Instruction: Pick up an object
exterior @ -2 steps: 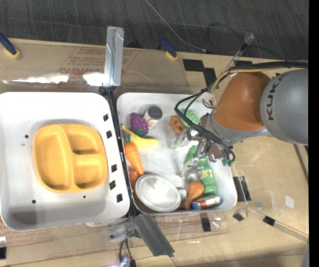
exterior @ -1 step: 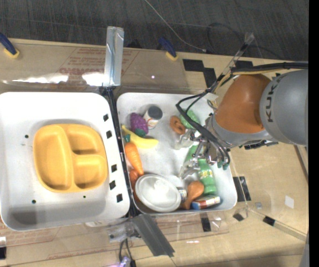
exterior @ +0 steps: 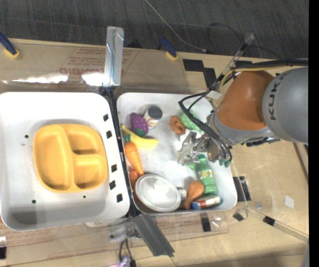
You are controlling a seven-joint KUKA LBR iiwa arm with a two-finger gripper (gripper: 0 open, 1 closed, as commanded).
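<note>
My gripper (exterior: 195, 151) hangs low in the right bin (exterior: 167, 102), over the top end of a green bottle (exterior: 206, 178) that lies along the bin's right side. The metal fingers are tangled with cables and the green thing beneath them. Close by lie a green leafy item (exterior: 190, 121), a small brown ring (exterior: 176, 125), a yellow banana (exterior: 141, 141), purple grapes (exterior: 138, 123), an orange carrot (exterior: 133, 158), a grey can (exterior: 155, 113), a white bowl (exterior: 158, 192) and a brown drumstick (exterior: 194, 191).
The left bin (exterior: 14, 121) holds a yellow divided tray (exterior: 70, 156). The arm's orange band (exterior: 246, 100) and grey body cover the right bin's upper right corner. A red and blue tube (exterior: 206, 203) lies at the bin's front wall.
</note>
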